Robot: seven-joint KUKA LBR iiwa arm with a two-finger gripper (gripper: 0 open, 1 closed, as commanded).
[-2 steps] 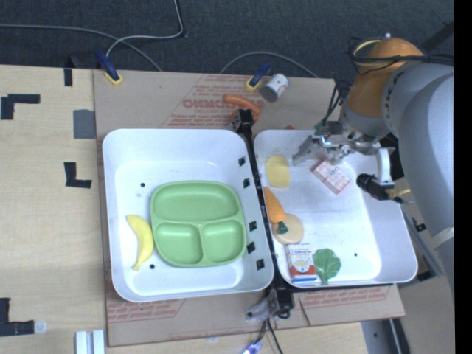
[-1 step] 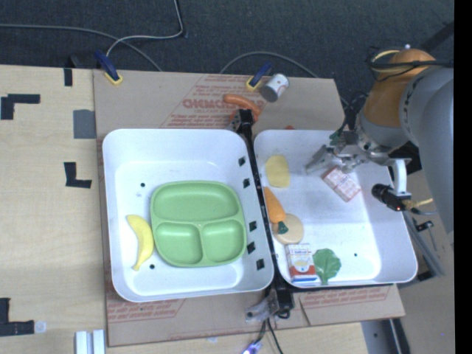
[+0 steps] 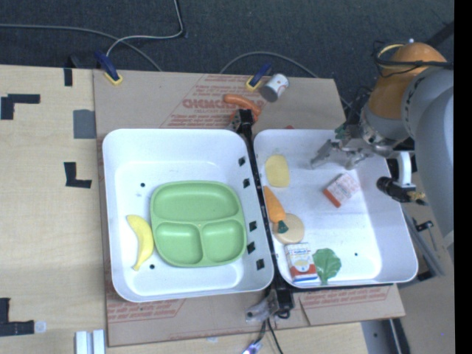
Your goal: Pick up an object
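My gripper (image 3: 336, 157) hangs over the back of the right bin (image 3: 383, 231), its grey fingers spread open with nothing between them. A red and white packet (image 3: 341, 190) lies just in front of it, apart from the fingers. Along the bin's left side lie a yellow piece (image 3: 277, 171), a carrot (image 3: 273, 206) and a tan round piece (image 3: 290, 228). A small carton (image 3: 301, 262) and a green leafy piece (image 3: 327, 263) sit at the front.
The left bin (image 3: 125, 161) holds a green divided plate (image 3: 198, 222) and a banana (image 3: 140, 240). An orange clamp (image 3: 243, 103), a grey cylinder (image 3: 274, 87) and blue clips (image 3: 109, 68) sit behind the bins. The arm's body (image 3: 435, 139) fills the right side.
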